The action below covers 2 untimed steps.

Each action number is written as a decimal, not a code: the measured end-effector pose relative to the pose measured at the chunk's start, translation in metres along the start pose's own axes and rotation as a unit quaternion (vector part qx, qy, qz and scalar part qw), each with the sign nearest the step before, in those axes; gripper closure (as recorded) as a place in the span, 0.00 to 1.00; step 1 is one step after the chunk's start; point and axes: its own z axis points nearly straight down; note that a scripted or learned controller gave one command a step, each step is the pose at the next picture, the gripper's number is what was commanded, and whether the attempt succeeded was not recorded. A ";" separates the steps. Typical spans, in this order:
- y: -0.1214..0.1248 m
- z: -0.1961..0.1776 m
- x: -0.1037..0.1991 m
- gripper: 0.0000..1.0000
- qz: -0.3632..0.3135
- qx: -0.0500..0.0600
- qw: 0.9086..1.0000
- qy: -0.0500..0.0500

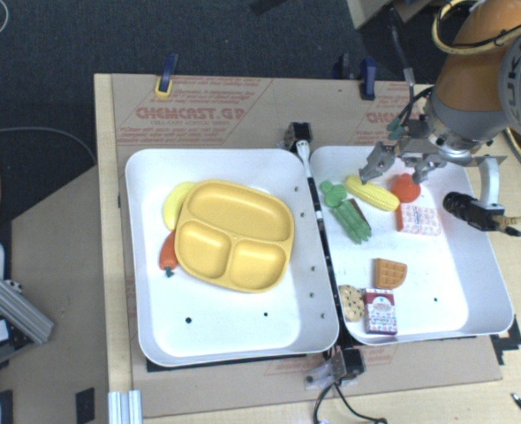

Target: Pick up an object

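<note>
The grey arm with its orange band reaches in over the right shallow white bin [481,272], and its hand [402,162] hangs above the far end of that bin with its metal fingers [377,163] spread apart and nothing between them — released, not grasping. Just below lie the likeliest targets: a yellow toy corn cob [373,193], a small red tomato-like piece [406,188] beside it and a green ridged toy vegetable [347,212] nearer the bin's left wall. Further along sit a white and red printed packet [418,219], a brown toy waffle [389,274], a chocolate-chip cookie [351,302] and a small red carton [380,313]. The left shallow white bin [154,263] holds a yellow divided plastic tray [234,235], with a yellow piece [175,203] and an orange-red carrot-like toy [169,252] tucked at its left edge. The risk, judging from the layout, is crowding: corn cob, red piece and packet lie so close that descending fingers could land on top of one, nudge two at once, or close on a rounded cob that rolls out. The red piece is partly covered by the hand, so its shape is uncertain — and how high the hand stands above the things cannot be told from this slanted view. The print on the packet is too small to read.
</note>
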 end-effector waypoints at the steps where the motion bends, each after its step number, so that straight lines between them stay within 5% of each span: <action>1: -0.002 0.056 -0.010 0.00 0.000 0.004 1.000 0.001; 2: -0.005 0.099 -0.010 0.00 0.001 0.002 1.000 0.001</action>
